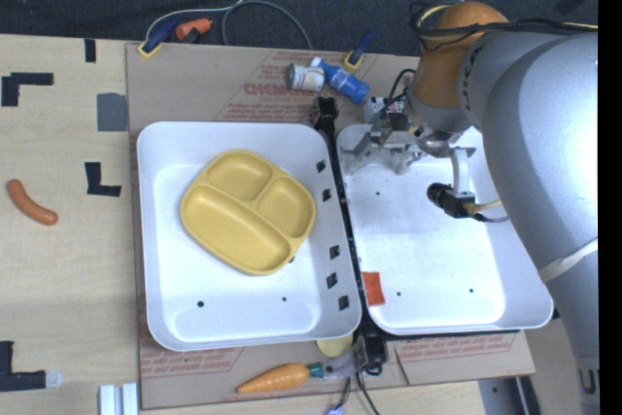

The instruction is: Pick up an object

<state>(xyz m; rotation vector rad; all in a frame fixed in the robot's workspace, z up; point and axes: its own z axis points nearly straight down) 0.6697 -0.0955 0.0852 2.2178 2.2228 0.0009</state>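
A yellow divided plate (250, 209) lies in the left bin (160, 306), slightly turned. A small orange-red block (372, 287) rests near the left wall of the right bin (486, 306). My gripper (387, 147) hangs over the far left corner of the right bin, below the orange wrist band (449, 63). It is well away from the block and just right of the wall between the bins. The arm's grey body covers the right bin's right side.
On the bench outside the bins are a sausage (31, 202) at far left, a carrot (277, 377) at the front, and a blue-and-white bottle (330, 78) behind the bins. Clamps (180, 32) hold the cardboard's back edge. A black cable (457, 201) hangs from the wrist.
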